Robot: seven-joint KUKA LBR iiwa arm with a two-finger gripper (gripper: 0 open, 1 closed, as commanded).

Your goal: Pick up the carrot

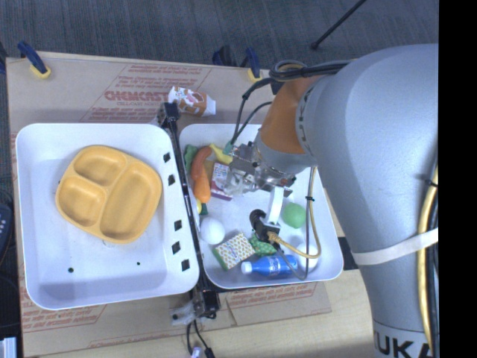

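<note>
The cardboard-covered table (89, 88) is carrying two white bins, and the carrot (200, 174) is lying in the right bin (253, 283), lengthwise along its left wall, touching a small packet (220, 176). The pincer (240, 176) is hanging just right of the carrot, over that packet. You cannot tell how far it is open or whether it is gripping anything. You should be shifting left, squaring across the carrot's narrow width, and keeping clear of the wall.
</note>
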